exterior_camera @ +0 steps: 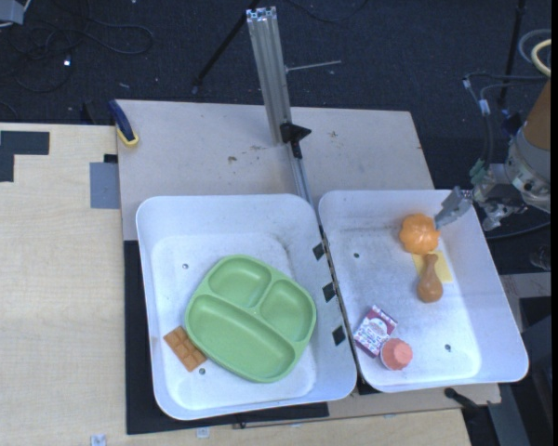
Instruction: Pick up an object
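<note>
In the right bin an orange ball lies near the far edge. Just below it rests a brown pear-shaped piece on a small yellow item. A pink-and-white carton and a red-orange round object sit by the near edge. My gripper hovers at the bin's far right corner, just right of the orange ball. It is open, with one grey finger pointing toward the ball and nothing between the fingers.
The left bin holds a green divided plate and a brown waffle-like piece at its near left. A metal post rises behind the bins. Cables hang by the arm at the right.
</note>
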